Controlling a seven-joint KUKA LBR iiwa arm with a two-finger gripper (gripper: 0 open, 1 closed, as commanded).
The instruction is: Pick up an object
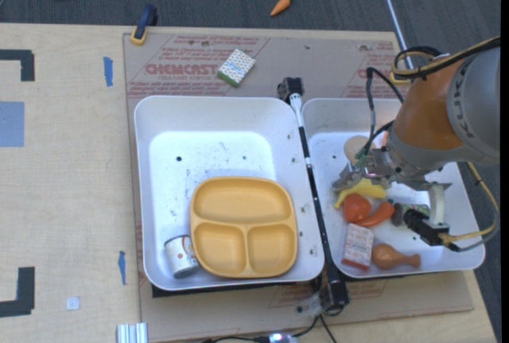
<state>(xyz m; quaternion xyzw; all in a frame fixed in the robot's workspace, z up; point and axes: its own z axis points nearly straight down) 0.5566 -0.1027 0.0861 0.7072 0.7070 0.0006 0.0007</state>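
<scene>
My gripper (358,172) is low in the right bin (469,258), near its left middle, under the grey and orange wrist. Directly below it lies a yellow toy fruit (364,189), touching or nearly touching the gripper's tip. A red toy (356,208) and an orange piece (382,213) lie just in front of that. Nearer the bin's front edge are a small red-and-white box (358,245) and an orange pear-shaped toy (393,257). A pale round object (355,148) lies behind the gripper, partly hidden by the arm.
The left bin (151,134) holds a yellow divided plate (242,224) and a small can (180,255) at its front left. A green-and-white box (236,67) lies on the board behind the bins. Black cables run along the divider between the bins.
</scene>
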